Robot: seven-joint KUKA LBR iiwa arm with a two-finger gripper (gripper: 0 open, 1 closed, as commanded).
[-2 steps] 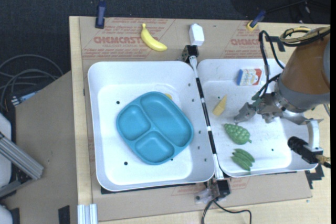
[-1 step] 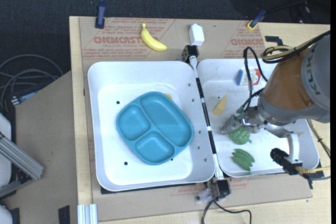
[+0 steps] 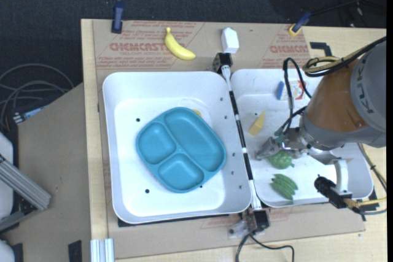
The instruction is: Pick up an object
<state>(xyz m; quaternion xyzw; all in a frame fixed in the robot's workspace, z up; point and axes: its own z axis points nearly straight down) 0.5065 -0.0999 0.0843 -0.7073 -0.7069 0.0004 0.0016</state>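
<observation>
Green rounded plastic lump point(image 3: 281, 161), likely the pick target, sits on the floor of the right shallow white bin point(image 3: 261, 98), near its middle. Grey two-finger gripper point(image 3: 274, 149) is low over it, touching or just above its upper left edge. Can't tell which, and can't tell if the gripper is spread or pinched: the tips blur into the lump and the wrist covers the rest. Nothing is clearly held. Judging by the pose, the grey-and-orange arm point(image 3: 334, 104) is angled in from the right so it can drop on this lump and stay away from the bin wall.

Other items in the right bin:
- flat green ribbed pod-like piece point(image 3: 284, 184), just below the lump and apart from it
- small yellow wedge point(image 3: 256, 123), up-left near the divider
- small blue piece point(image 3: 279, 90), near the back wall, shape unclear, with something reddish beside it half hidden by the arm

Left white bin point(image 3: 123, 101) holds a blue three-compartment plastic plate point(image 3: 179, 148) lying flat. A small yellow bit point(image 3: 196, 112) peeks out from behind its top edge, mostly hidden.

Yellow toy banana point(image 3: 178, 46) and a white block point(image 3: 230, 40) lie on the bench behind the bins, out of play.

The arm hides the right bin's far right side.
</observation>
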